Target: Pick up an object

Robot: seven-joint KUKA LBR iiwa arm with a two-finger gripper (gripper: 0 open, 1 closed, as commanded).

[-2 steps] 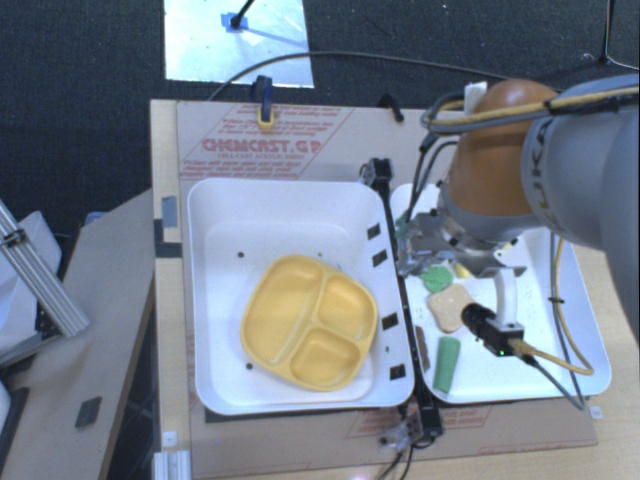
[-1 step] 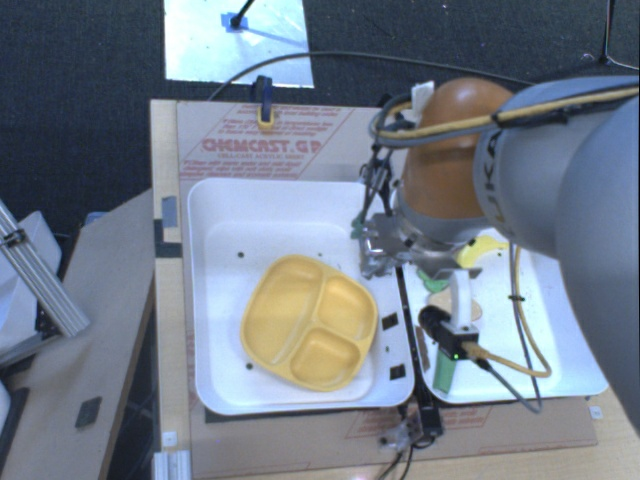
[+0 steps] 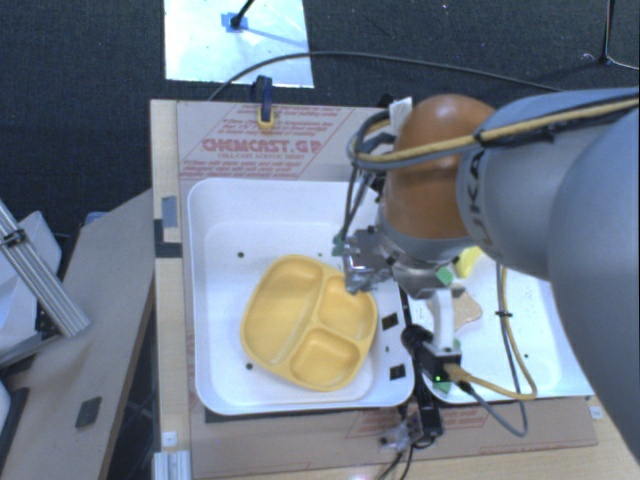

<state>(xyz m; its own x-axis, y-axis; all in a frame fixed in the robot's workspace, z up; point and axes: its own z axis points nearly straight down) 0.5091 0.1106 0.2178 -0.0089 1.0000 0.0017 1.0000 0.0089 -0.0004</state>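
A yellow divided plate [image 3: 308,320] with three compartments lies in the left white bin [image 3: 225,258], toward its front right. My gripper [image 3: 355,271] hangs from the orange wrist band and sits right at the plate's upper right rim. Whether it touches the rim cannot be told from this angle. The grey arm covers much of the right bin [image 3: 530,353].
In the right bin, a small yellow object [image 3: 468,261], a green bit [image 3: 443,279] and a tan flat piece [image 3: 465,311] peek out beside the arm. Cables [image 3: 490,393] loop over the bins' front edge. A blue and yellow clamp [image 3: 264,101] stands behind the left bin.
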